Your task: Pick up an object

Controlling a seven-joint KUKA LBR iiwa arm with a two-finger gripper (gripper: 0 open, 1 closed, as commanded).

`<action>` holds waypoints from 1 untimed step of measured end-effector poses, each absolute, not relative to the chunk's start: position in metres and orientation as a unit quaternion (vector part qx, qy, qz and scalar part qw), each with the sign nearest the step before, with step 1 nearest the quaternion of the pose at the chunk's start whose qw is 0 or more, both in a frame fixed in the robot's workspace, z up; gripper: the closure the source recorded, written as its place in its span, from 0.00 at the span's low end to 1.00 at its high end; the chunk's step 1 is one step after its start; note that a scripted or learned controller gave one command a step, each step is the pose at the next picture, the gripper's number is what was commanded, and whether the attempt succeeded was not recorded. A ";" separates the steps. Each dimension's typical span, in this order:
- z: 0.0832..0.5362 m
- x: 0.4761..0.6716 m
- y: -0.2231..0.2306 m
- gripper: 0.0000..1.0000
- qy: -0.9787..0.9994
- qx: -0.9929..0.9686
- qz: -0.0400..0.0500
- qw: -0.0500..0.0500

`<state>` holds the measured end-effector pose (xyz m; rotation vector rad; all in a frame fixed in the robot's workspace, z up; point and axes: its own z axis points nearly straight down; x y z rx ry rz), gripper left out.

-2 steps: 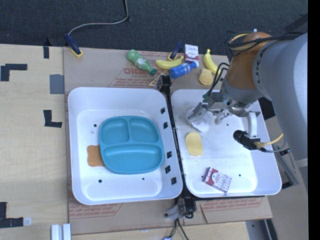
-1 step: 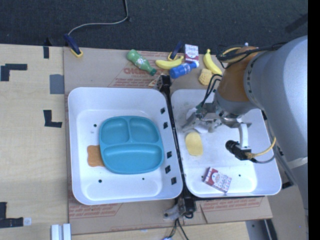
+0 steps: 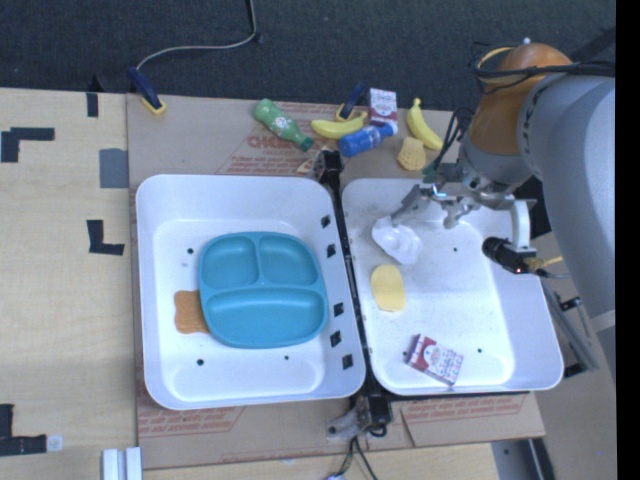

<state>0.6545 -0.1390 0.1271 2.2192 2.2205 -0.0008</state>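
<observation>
- Gripper (image 3: pixel 432 206) hangs over the back of the right bin (image 3: pixel 500 373), fingers look spread, nothing between them.
- Nearest candidate: crumpled white wrapper-like thing (image 3: pixel 396 238), just in front of and left of the gripper, on the bin floor.
- My guess: very light, soft, crushes under the fingers. White on white, so edges are hard to read. Pinch across the raised middle fold, not the flat fringe.
- Yellow rounded piece (image 3: pixel 388 288) sits just in front of the white thing, close but apart. Looks smooth, maybe foam or plastic; could squirt out, so close across its narrow width.
- Small red-and-white packet (image 3: pixel 434 358) lies flat near the front wall. Thin, hard to get under.
- Left bin (image 3: pixel 160 208) holds a blue divided plate (image 3: pixel 263 290) over an orange piece (image 3: pixel 186 311). Plate is wide and stiff; poor pick for 2 fingers.
</observation>
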 end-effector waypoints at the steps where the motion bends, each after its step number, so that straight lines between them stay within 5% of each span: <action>1: 0.086 0.591 -0.098 0.00 0.707 0.707 0.000 0.000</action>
